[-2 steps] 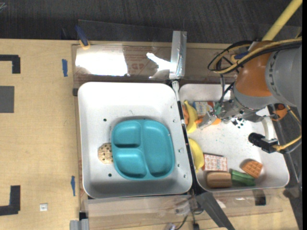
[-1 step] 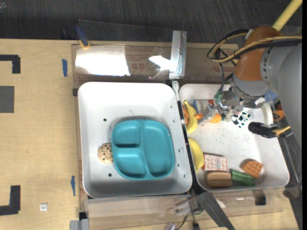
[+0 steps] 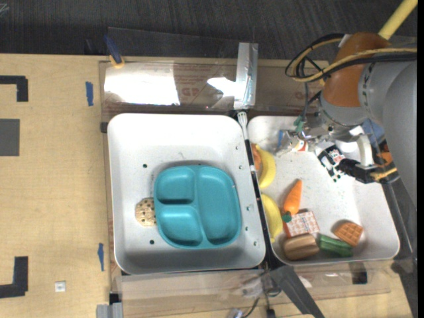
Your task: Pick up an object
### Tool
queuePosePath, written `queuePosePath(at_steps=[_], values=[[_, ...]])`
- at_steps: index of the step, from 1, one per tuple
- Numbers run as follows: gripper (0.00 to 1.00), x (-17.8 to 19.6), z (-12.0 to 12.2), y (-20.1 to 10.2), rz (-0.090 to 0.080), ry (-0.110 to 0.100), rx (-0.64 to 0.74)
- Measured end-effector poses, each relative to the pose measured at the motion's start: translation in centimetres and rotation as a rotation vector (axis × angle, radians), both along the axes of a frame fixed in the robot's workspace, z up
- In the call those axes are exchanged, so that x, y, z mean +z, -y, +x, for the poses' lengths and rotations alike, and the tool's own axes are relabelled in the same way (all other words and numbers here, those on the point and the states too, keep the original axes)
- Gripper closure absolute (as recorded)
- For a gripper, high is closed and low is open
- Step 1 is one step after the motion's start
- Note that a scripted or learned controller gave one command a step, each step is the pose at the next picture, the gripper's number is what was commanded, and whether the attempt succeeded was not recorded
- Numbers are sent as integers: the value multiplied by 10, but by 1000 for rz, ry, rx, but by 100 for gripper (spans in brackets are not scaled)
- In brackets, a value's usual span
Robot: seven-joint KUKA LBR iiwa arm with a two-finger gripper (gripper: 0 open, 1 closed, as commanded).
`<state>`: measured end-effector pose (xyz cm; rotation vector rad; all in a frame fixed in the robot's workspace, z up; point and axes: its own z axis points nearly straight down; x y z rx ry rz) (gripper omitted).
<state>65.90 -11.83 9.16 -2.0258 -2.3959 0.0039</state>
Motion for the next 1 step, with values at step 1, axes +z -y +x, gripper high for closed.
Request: queuePosePath(at_steps=[1], values=[[100,91,-17,-61,-2,4,-310]])
